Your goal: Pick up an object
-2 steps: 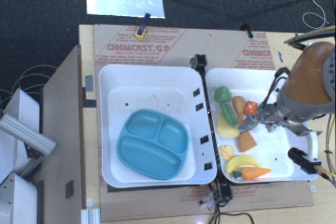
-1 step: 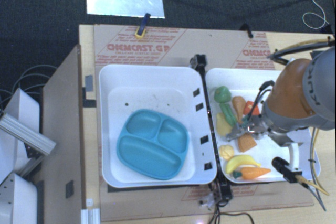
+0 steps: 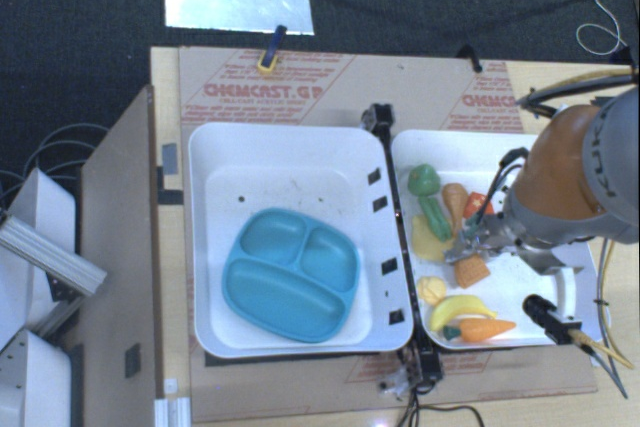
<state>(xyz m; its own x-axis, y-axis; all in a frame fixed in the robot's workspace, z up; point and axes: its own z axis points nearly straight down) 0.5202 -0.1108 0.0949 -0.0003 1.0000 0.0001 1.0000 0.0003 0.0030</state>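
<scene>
Item: small orange toy-food block [image 3: 472,271], right bin [image 3: 500,143], lying among plastic play food: green vegetable [image 3: 428,193], carrot [image 3: 487,328], banana [image 3: 458,308].

Handling, judged: light, rigid, smooth plastic that may slip. Best taken across its short sides.

Gripper [image 3: 470,245]: directly above the block, near or touching it. Finger spread and any hold cannot be made out.

Left bin: blue divided plate [image 3: 291,273].

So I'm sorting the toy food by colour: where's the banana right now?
The banana lies in the right bin, near its front edge, touching the carrot just in front of it.
</scene>
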